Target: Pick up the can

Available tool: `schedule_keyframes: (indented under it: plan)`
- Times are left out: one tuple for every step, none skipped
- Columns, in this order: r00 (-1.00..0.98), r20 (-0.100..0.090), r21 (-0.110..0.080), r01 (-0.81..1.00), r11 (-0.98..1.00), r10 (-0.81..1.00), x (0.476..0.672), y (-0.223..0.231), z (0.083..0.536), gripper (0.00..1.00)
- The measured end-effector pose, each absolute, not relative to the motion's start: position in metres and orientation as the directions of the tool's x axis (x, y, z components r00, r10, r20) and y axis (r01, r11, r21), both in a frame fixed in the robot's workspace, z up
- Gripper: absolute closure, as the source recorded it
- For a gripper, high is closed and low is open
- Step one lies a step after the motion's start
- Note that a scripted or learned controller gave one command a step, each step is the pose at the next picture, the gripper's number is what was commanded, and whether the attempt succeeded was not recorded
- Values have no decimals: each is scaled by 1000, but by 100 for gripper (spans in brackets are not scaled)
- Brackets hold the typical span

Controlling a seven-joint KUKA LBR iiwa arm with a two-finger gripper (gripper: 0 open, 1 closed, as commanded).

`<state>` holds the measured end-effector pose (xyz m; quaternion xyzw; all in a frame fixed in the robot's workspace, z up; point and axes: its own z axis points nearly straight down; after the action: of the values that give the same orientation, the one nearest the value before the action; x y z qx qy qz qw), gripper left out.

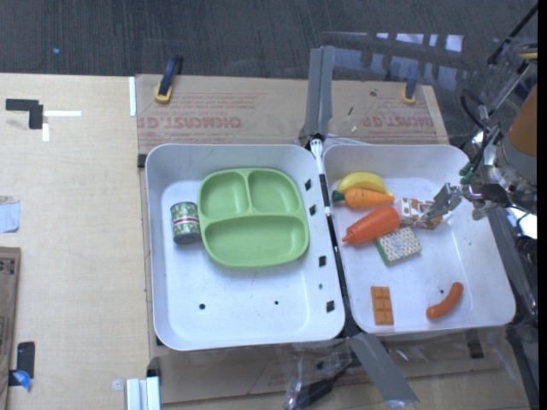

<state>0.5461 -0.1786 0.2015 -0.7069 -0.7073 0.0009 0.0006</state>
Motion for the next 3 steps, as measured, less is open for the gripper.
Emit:
schedule_keyframes:
  plan:
    - [181,-2,-2,983,-181,983,561,-222,181,0]
    - [177,-1,-3,984,-177,984,556,-186,108,0]
    - [386,6,-4,922,-386,922,568,-199,92,0]
